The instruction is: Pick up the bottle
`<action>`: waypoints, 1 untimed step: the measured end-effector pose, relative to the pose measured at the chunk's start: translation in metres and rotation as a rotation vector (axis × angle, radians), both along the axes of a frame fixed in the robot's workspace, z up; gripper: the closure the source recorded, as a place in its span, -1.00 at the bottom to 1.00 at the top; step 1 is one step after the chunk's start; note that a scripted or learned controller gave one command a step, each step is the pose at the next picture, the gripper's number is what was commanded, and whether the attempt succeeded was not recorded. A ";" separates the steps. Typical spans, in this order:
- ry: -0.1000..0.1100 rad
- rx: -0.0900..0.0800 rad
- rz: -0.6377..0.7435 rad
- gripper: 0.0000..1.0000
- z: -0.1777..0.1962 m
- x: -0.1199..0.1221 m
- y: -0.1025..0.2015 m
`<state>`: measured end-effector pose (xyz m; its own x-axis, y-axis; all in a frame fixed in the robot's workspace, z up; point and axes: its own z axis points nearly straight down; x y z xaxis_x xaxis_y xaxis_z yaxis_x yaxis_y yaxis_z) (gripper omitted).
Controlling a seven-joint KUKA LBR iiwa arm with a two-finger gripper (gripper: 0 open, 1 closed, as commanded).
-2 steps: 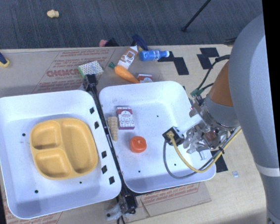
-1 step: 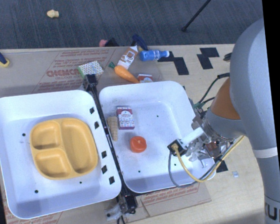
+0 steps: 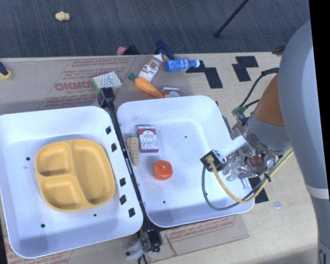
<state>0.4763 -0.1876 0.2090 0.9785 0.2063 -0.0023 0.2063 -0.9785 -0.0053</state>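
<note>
Camera view: gripper (image 3: 243, 171) sits over right bin's (image 3: 209, 103) right edge, claw state likely unreadable; bottle (image 3: 180, 65) lies beyond that bin's far edge.

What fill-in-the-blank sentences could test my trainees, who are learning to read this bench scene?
1. The yellow divided plate lies in the ____ bin.
2. The orange round object lies in the ____ bin.
3. The bottle with the blue cap lies ____ both bins.
4. The red carton is beside the ____ cone.

Missing words: left; right; outside; ice-cream
</note>
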 end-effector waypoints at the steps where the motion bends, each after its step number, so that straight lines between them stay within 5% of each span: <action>1: 0.000 -0.001 -0.001 1.00 0.001 0.000 -0.012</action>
<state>0.4760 -0.1993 0.2100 0.9788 0.2048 -0.0021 0.2048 -0.9788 -0.0041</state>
